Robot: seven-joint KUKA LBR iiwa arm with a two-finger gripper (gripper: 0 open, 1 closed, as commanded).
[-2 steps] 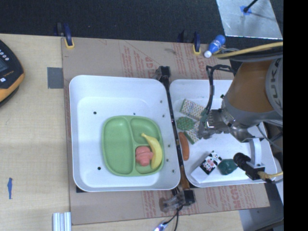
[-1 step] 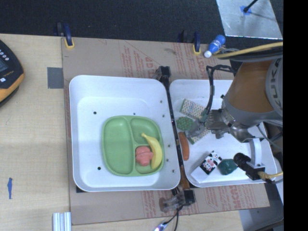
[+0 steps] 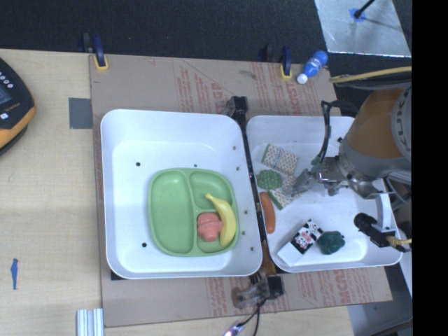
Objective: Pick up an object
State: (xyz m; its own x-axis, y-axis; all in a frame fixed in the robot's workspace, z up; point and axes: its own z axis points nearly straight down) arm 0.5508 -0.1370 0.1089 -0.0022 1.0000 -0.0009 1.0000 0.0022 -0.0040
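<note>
the bench point(image 3: 49, 187) carries a brown cardboard sheet point(image 3: 175, 89) pinned at its far edge by clamps point(image 3: 100, 51), presumably so the sheet and the two bins on it cannot slide when the arm pushes on them. the left bin point(image 3: 126, 145) holds a green divided plate point(image 3: 171, 212) with a banana point(image 3: 222, 218) and a pink lump point(image 3: 208, 227) lying touching each other in its right compartment; this bin looks like the drop side. the right bin point(image 3: 350, 257) holds the loose pick candidates, spread out enough that several stand free of their neighbours.

the arm point(image 3: 381, 135) enters from the right and hangs over the right bin, wrist turned toward the bin's left half. in that half lie a patterned square packet point(image 3: 282, 158), a round green piece point(image 3: 269, 179) just beside it, and an orange carrot point(image 3: 267, 212) along the bin's left wall. near the front edge sit a black and white block point(image 3: 304, 238) and a dark green lump point(image 3: 330, 242), side by side.

the gripper point(image 3: 306, 180) sits low, just right of the round green piece and the packet. nothing is visible between its tips, so no grasp is logged. how wide it stands cannot be told from this angle. judged step: approach to the packet cluster, pick not yet made.
</note>
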